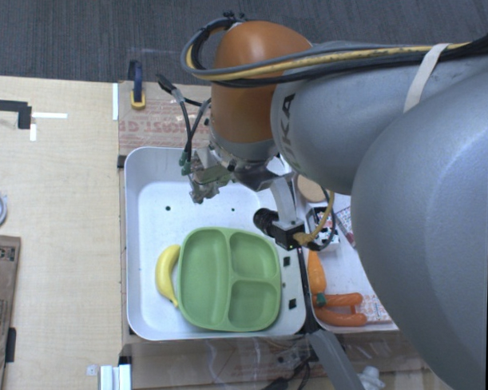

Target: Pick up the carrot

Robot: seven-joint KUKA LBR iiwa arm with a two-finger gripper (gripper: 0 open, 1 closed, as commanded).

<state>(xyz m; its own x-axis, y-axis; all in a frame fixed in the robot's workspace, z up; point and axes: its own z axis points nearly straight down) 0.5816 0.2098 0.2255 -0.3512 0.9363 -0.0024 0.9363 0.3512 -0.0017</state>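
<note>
The carrot [342, 299], orange with a small green end, lies in the right bin [361, 266] near its front, beside other orange pieces [315, 273]. Much of that bin is hidden by the arm. My gripper [203, 181] hangs over the back of the left bin [133, 226], well to the left of the carrot and apart from it. The wrist's orange band [248, 78] sits right above it.
A green divided plate [229, 279] fills the front of the left bin, with a yellow banana [168, 274] tucked along its left side. The wooden bench [51, 223] stretches to the left. Cables [191, 120] loop around the wrist.
</note>
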